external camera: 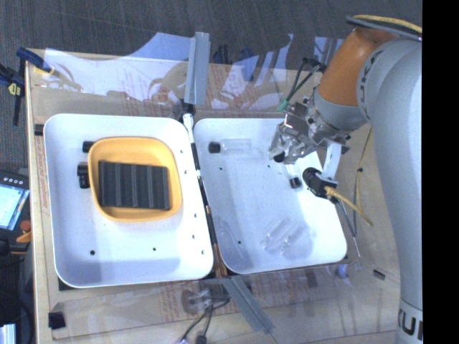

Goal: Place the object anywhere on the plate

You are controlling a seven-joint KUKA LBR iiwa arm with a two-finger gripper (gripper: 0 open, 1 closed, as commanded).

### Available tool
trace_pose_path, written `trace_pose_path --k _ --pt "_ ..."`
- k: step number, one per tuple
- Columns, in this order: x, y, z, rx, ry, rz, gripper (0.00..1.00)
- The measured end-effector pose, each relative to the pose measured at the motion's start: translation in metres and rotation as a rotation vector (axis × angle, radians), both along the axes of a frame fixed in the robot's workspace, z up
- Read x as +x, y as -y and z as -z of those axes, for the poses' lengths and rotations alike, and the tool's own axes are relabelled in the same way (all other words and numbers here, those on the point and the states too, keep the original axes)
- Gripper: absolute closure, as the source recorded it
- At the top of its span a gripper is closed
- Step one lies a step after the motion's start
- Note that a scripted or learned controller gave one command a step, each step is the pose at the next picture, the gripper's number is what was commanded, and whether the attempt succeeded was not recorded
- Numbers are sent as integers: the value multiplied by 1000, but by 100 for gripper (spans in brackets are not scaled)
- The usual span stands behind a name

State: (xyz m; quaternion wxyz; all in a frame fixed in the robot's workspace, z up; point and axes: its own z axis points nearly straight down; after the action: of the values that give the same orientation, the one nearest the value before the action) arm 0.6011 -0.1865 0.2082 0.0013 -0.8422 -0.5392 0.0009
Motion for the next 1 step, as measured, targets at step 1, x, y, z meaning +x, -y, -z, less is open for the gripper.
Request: trace_pose_path --k 1 --pt "-19 -91 -19 1 -3 -76 100"
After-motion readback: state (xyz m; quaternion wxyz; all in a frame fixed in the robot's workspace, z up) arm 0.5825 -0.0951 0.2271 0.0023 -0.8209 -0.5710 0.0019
